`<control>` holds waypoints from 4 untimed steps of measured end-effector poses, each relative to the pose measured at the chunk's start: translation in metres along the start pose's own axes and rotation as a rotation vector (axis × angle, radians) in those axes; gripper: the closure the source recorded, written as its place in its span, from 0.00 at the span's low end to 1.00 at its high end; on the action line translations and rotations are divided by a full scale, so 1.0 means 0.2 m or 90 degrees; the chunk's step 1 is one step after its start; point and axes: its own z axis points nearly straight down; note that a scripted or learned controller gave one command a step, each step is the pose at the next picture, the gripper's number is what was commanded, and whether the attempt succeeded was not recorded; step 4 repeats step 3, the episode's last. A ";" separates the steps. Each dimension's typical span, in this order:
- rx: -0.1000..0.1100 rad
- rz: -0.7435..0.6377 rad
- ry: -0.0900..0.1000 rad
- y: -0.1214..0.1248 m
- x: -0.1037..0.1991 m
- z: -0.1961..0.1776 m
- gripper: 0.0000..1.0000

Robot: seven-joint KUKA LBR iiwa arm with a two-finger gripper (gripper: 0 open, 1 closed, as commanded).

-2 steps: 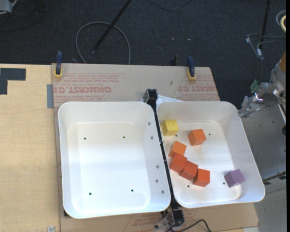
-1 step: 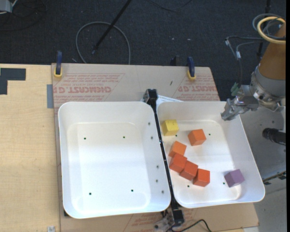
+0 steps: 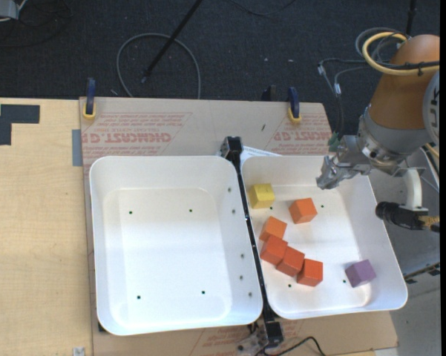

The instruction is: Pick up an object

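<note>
The lone orange block (image 3: pixel 303 210) sits in the upper middle of the right bin (image 3: pixel 386 273), apart from the cluster of orange blocks (image 3: pixel 289 258) below it and the yellow block (image 3: pixel 263 195) by the divider. My claw (image 3: pixel 331 175) hangs above the bin's upper right, so the block lies down and left of it. Whether my claw is open or closed I cannot tell.

my metal two-finger claw (image 3: pixel 331 175) hangs over the right shallow white plastic bin's (image 3: pixel 389 262) far edge, apart from the small orange cube (image 3: pixel 303 211) and yellow cube (image 3: pixel 263 195).
</note>
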 end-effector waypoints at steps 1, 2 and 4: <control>0.000 0.000 0.000 0.01 0.27 0.06 1.00; 0.000 0.000 0.000 0.04 0.51 0.11 1.00; -0.001 0.000 -0.001 0.02 0.81 0.09 1.00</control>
